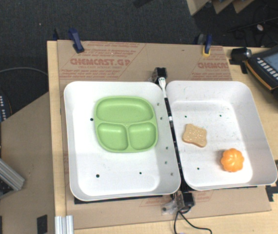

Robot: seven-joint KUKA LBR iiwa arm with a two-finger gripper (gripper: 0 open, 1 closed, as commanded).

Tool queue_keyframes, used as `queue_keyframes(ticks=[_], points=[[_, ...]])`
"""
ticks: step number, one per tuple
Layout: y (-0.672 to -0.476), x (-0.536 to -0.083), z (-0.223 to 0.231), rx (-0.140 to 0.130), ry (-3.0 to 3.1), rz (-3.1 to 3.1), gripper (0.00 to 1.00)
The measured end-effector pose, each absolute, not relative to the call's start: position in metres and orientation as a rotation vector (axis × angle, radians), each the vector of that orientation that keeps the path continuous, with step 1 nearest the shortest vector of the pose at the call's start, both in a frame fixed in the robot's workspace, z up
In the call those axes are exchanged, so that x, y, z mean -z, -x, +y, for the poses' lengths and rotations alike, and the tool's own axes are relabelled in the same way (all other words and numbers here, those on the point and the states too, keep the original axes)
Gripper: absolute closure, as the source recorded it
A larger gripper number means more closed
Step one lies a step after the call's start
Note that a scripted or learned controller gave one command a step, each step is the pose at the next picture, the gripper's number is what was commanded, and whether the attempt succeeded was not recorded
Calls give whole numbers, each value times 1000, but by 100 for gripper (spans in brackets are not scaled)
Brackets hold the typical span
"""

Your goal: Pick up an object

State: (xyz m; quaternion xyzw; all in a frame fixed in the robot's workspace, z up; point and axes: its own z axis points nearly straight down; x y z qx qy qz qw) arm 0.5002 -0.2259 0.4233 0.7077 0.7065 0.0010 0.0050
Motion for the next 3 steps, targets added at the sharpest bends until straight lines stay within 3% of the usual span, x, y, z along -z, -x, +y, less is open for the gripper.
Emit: queue_keyframes(ticks=[1,2,3], points=[[-478,-367,-224,3,-2226,2223,100],[-480,-543,-224,-12,-2204,2208,100],[-479,-424,-203,6,-2227,2229,100]])
